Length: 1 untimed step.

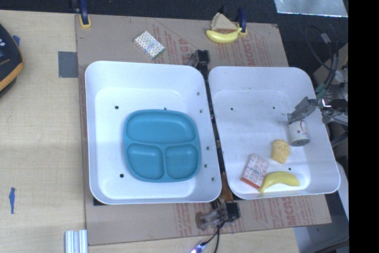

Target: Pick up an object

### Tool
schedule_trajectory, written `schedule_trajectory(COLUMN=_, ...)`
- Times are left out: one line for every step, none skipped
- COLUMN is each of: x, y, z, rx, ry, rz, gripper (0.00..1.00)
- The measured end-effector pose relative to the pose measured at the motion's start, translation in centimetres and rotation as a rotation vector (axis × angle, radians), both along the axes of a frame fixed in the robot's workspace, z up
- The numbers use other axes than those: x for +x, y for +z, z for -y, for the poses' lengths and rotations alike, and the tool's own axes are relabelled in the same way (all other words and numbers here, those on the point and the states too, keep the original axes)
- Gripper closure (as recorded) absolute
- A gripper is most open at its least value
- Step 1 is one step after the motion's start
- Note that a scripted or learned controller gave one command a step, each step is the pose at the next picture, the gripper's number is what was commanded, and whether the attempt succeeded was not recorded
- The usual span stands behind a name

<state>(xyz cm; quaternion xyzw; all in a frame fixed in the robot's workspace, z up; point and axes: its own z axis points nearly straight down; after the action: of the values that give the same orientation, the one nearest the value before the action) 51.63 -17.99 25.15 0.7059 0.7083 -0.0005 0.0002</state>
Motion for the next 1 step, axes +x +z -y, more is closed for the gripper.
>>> schedule_trajectory(x=0.65, y=-13.06, z=0.28, rx=0.006, ry=0.004, rz=-0.007, gripper=0.00)
